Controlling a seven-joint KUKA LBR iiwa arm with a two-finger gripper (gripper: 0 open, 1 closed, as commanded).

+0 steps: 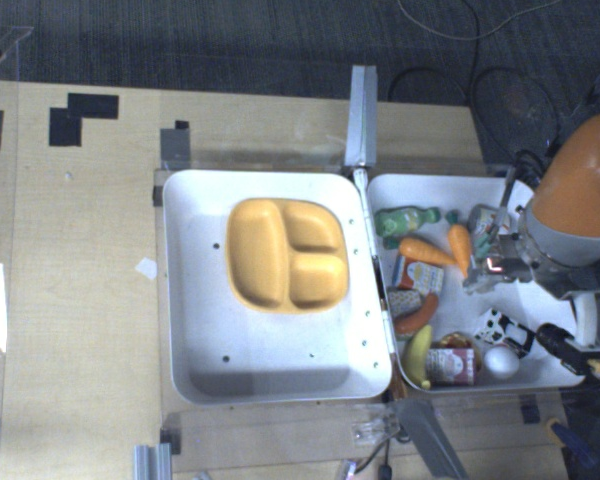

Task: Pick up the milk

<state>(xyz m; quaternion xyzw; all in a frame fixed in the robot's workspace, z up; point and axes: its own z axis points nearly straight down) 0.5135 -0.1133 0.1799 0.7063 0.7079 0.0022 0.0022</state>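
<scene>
The grey two-finger gripper (487, 253) hangs over the right white bin (540, 380); the black-and-white cow-patterned milk carton (496, 325) lies just below, near a white egg (500, 362).

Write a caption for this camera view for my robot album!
Robot arm reaches over the right bin of toy food; a yellow tray sits in the left bin.

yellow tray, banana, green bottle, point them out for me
yellow tray (285, 254), camera view, middle of the tray
banana (417, 354), camera view, middle of its curve
green bottle (405, 219), camera view, on its body
</scene>
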